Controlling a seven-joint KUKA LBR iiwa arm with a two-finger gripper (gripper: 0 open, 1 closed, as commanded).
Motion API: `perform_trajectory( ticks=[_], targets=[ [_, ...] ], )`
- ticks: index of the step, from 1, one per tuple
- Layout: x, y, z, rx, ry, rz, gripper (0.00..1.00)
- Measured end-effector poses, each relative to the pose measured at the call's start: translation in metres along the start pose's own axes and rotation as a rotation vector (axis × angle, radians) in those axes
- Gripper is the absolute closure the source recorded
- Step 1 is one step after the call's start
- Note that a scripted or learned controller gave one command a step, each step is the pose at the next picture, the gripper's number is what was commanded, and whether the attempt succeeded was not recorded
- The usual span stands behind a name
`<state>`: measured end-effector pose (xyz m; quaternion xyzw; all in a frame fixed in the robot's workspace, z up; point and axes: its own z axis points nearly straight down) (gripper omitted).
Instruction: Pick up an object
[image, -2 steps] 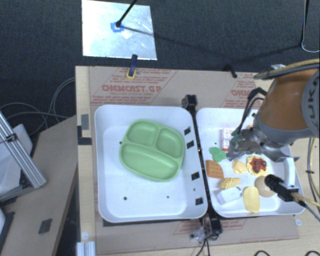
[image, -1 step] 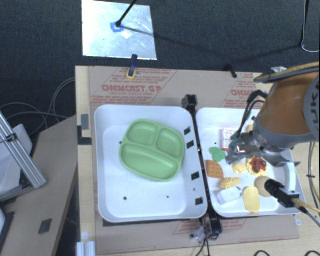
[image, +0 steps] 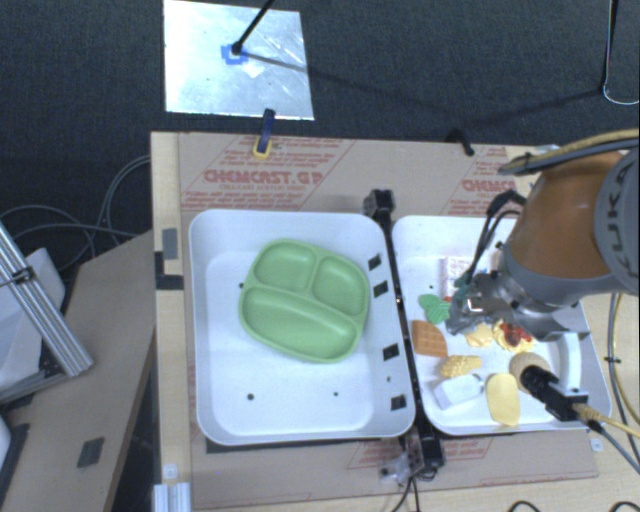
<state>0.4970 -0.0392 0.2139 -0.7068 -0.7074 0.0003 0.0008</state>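
Observation:
My gripper (image: 466, 316) hangs low over the middle of the right bin (image: 420, 240), among a heap of toy food. Just left of it lies a small green piece (image: 432, 303). A brown wedge (image: 429, 340) rests below that. A yellow corn cob (image: 459, 366) and a pale yellow, lemon-like piece (image: 503, 399) lie toward the bin's front. A yellow bit (image: 481, 336) and a red bit (image: 514, 335) peek out beside the wrist. Nothing is seen held.
The left bin (image: 215, 400) holds a green divided plate (image: 305, 299). A white flat piece (image: 456, 392) lies near the corn, and a pink-printed packet (image: 455, 268) sits at the back of the right bin. The arm covers that bin's right side.

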Motion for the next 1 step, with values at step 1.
perform_trajectory(
  ticks=[1],
  targets=[
    [0.0012,0.0001,-0.0211,-0.006,-0.001,-0.004,1.0]
  ],
)
